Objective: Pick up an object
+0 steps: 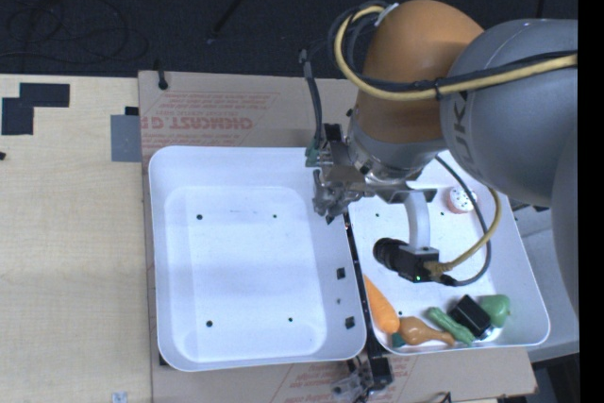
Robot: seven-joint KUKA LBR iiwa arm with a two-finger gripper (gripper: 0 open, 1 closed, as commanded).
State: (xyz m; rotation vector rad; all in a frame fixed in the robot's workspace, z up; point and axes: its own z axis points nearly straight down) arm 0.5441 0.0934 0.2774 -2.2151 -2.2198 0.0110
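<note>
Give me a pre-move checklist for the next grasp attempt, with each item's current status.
1. Objects available in the right bin: ok, an orange carrot-like piece, a green item and a black block lie at its near end.
2. Gripper over a target: not ok, it sits at the divider between the bins.
3. Finger state: cannot tell.
4. Object held: cannot tell.
5. Cable clear of objects: ok.

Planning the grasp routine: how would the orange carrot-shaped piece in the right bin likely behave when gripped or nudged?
The carrot tapers and looks smooth, so fingers would probably slide toward its thin end. Its rounded body may roll if pushed sideways. It lies against the right bin wall, likely leaving little finger room there.
</note>
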